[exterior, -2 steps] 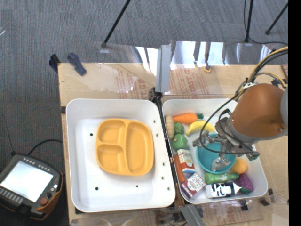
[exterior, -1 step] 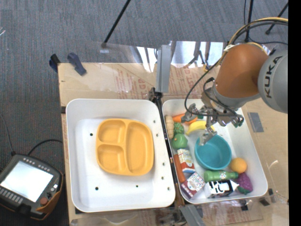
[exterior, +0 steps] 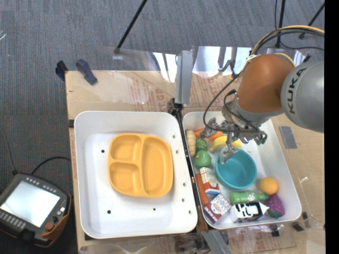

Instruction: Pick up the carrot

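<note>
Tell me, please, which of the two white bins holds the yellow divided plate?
The left bin: it holds the yellow plate, while the right bin holds the toy food and teal bowl.

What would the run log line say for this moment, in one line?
stage: reaching | end effector: over right bin, above teal bowl rim | carrot: in bin, not held | yellow tray: left bin

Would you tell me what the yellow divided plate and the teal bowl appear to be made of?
Yellow divided plate: probably moulded plastic, going by its uniform colour, soft sheen and rounded compartment ridges. Teal bowl: likely plastic too, smooth and evenly coloured with a thin rim, though glazed ceramic cannot be ruled out from this view.
</note>
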Robot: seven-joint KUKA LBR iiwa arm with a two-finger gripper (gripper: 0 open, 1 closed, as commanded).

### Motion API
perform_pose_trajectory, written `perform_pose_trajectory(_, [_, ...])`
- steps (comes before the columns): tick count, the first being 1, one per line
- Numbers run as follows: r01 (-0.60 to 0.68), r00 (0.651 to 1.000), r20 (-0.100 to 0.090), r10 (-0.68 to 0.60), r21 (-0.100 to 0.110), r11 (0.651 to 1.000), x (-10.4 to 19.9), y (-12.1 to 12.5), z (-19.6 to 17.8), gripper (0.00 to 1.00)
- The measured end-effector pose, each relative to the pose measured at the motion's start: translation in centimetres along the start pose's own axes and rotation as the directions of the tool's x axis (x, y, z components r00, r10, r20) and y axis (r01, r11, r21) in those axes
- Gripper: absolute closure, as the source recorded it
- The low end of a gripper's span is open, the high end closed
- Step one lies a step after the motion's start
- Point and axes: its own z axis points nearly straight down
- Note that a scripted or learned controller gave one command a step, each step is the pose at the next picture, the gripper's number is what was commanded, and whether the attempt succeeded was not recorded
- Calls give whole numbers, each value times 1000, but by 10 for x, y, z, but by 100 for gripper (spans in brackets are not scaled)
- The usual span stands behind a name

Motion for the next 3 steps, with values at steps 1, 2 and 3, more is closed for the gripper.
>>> perform_pose_trajectory(1, [-4, 1000, 14, 4, 4, 1000, -4, -1, -14, 100])
perform_pose_trajectory(2, [-495, 869, 6, 495, 17, 869, -7, 9, -5, 100])
perform_pose_trajectory(3, [-494, 869, -22, 494, 13, 870, -2, 14, 2, 0])
